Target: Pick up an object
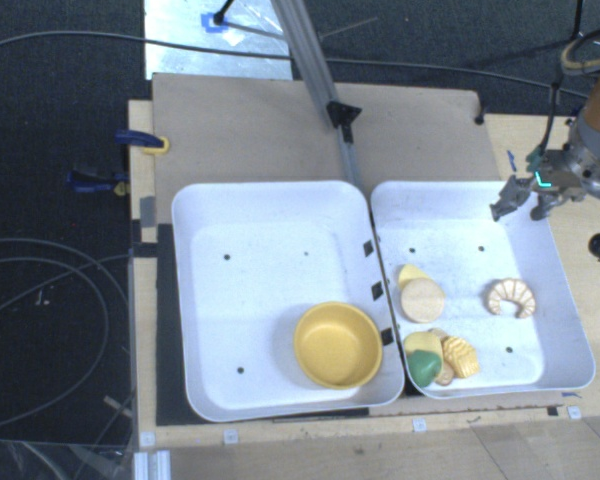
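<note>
- The gripper [520,200] hangs over the far right corner of the right bin [470,218], and its two dark fingers [503,209] look parted with nothing between them — released, as far as I can judge at this size.
- Nothing is picked yet, and the candidates all lie nearer the camera than the gripper.
- The croissant [511,297] lies alone on bare bin floor, well apart from the rest — the easiest target. It looks like a light, rigid toy, ridged, so the fingers should bite across its thick middle, not its curved tips.
- The round disc [421,300] sits by the divider, touching a small yellow piece [410,273] behind it. Flat and smooth, it is likely to slip and the wall crowds one side.
- The green piece [423,367] and the ridged yellow piece [460,357] huddle at the near edge, touching each other — a pinch there may nudge both.
- The yellow bowl [338,344] stands upright in the left bin [260,218]; light, I'd guess, but wide, so only its rim offers a hold.
</note>
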### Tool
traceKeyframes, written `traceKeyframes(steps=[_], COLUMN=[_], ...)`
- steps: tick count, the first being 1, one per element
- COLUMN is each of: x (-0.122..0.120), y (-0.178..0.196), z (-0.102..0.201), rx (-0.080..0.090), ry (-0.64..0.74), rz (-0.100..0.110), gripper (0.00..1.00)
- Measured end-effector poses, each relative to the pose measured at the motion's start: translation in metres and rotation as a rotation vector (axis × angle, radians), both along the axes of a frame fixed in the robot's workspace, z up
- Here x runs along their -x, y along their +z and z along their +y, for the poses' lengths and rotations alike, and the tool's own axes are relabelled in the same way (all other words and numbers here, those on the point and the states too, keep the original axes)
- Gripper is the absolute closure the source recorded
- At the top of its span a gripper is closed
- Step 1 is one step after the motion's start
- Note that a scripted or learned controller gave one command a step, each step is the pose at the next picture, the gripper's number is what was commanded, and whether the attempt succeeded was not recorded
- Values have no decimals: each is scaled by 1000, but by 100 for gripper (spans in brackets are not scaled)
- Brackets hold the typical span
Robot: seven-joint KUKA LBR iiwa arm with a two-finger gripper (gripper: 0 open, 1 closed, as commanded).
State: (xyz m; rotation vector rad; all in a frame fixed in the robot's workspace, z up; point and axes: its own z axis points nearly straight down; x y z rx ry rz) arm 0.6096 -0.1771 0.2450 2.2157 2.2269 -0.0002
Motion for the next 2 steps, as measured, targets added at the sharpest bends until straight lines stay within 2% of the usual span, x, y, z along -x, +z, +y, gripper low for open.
traceKeyframes(steps=[1,2], x=[0,-2], y=[1,-60], z=[0,-3], rx=[0,0], ry=[0,-3], rz=[-2,2], gripper=[0,0])
